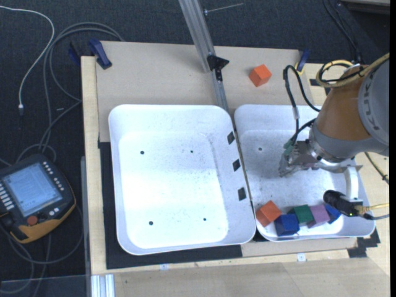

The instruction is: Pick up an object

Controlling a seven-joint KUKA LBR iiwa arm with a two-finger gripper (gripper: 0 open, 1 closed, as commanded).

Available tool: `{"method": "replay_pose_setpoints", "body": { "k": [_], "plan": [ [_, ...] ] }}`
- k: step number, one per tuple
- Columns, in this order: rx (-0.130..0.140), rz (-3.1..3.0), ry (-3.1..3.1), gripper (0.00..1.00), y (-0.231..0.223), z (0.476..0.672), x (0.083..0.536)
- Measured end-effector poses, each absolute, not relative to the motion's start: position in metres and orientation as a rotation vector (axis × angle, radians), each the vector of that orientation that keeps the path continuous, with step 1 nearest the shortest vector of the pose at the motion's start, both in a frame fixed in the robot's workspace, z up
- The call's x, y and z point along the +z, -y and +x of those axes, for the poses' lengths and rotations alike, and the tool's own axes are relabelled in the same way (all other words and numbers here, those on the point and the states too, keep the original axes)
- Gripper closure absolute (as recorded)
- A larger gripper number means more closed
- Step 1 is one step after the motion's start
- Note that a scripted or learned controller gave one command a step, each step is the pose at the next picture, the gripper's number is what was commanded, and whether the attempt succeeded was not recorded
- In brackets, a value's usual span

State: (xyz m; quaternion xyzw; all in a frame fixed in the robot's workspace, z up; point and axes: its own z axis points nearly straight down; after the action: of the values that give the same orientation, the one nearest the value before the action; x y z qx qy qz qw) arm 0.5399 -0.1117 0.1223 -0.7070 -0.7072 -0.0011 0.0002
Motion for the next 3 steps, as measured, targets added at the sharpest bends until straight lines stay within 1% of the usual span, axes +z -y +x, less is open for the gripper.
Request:
{"method": "replay_pose_setpoints", "body": {
  "k": [1,2,3],
  "plan": [
    [-0.012,-2.226,2.233,1.0,0.107,0.62,0.296],
    [0.002,-2.21,2.224,1.0,0.048,0.605,0.264],
    [0.002,-2.211,2.224,1.0,-0.001,0.6,0.252]
  ]
}}
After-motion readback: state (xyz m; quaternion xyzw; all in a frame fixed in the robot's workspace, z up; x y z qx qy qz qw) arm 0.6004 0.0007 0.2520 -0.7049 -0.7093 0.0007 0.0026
